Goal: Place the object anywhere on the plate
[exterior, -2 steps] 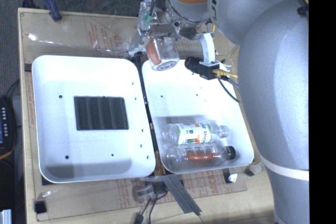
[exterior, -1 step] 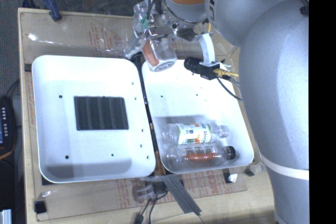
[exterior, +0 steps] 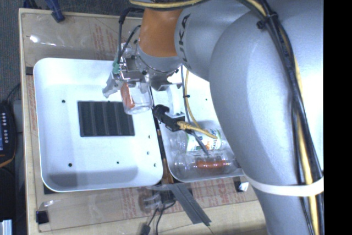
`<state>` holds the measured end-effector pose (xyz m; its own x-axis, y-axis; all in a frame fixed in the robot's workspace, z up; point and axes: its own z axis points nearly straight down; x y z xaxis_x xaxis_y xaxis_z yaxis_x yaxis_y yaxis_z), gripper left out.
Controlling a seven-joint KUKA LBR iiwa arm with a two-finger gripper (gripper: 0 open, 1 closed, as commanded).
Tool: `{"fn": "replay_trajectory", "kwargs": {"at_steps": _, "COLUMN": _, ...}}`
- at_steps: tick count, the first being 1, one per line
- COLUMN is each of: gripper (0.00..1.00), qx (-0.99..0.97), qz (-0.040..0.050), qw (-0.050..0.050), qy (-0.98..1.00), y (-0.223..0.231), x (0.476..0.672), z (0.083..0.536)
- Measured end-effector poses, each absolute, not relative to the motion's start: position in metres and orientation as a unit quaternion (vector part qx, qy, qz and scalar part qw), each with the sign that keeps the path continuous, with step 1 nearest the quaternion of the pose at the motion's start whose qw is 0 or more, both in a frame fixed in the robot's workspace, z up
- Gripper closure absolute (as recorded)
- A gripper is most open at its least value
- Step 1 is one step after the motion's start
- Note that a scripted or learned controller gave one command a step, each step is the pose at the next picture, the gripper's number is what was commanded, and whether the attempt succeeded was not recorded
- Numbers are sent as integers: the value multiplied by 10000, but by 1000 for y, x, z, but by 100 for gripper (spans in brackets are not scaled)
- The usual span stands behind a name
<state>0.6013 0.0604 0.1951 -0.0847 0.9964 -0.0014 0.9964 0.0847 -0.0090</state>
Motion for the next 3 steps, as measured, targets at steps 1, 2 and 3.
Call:
{"fn": "replay_trajectory", "kwargs": {"at_steps": 1, "gripper": 0, "qx": -5811, "qz": 35, "qw": 30, "qy": -8138, "y": 140, "x": 597, "z": 106}}
{"fn": "replay_trajectory", "kwargs": {"at_steps": 2, "gripper": 100, "qx": -5806, "qz": 57, "qw": 42, "qy": -8142, "y": 139, "x": 597, "z": 115}}
{"fn": "replay_trajectory", "kwargs": {"at_steps": 3, "gripper": 0, "qx": -5806, "qz": 56, "qw": 40, "qy": -8141, "y": 139, "x": 597, "z": 115}}
